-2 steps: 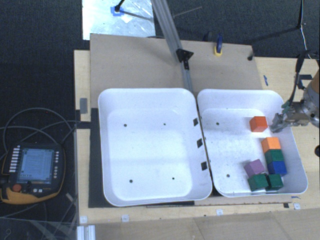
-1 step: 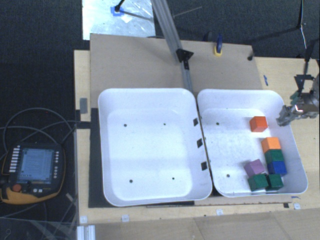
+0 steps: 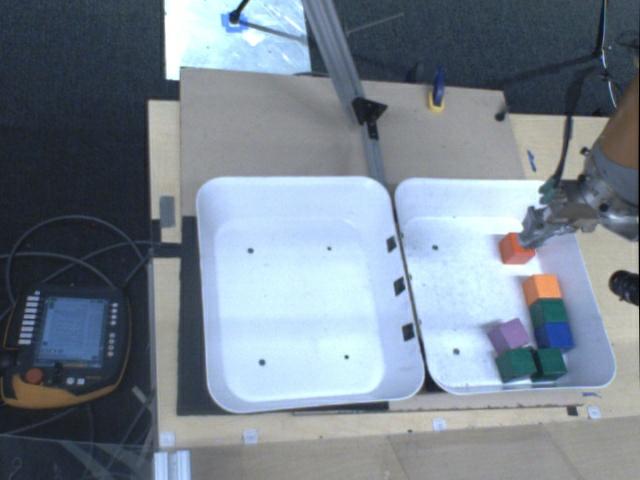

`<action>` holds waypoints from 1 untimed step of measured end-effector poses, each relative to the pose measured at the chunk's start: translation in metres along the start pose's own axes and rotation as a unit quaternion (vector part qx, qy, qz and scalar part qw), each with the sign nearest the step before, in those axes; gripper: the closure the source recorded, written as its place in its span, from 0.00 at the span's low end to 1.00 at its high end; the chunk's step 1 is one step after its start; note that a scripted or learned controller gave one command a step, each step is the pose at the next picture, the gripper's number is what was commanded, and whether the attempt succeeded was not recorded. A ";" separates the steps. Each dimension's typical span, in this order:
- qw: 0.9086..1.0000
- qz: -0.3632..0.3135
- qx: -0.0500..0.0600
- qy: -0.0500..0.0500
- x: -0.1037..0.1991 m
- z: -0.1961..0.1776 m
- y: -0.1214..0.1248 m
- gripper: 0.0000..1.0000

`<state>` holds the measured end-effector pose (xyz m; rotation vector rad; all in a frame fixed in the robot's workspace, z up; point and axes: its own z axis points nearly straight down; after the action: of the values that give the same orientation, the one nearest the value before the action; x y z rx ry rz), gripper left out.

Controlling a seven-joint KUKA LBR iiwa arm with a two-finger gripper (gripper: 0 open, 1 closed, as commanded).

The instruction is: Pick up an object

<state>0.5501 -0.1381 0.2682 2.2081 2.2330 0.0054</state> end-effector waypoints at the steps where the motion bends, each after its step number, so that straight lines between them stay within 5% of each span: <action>1: 1.000 0.000 0.001 0.000 0.061 0.011 0.010 1.00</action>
<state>0.5597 -0.0770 0.2572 2.2086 2.2338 0.0044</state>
